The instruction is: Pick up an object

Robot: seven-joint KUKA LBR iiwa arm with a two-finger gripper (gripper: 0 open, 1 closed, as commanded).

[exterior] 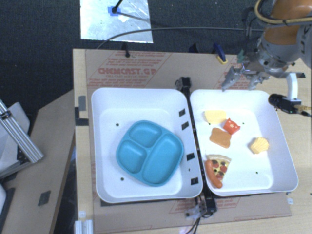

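- Gripper poised above the far rim of the right bin, fingers spread apart, nothing between them.
- Nearest candidate: yellow cheese wedge, lying nearer and slightly left of the gripper, on the bin floor by the far-left corner.
- Long axis of the wedge roughly left-right, narrower end pointing left.
- Just beside it to the right, a small red piece; near that, an orange-brown piece.
- Judged need: travel nearward and down.

Blue tray, red block, yellow shell, white bins
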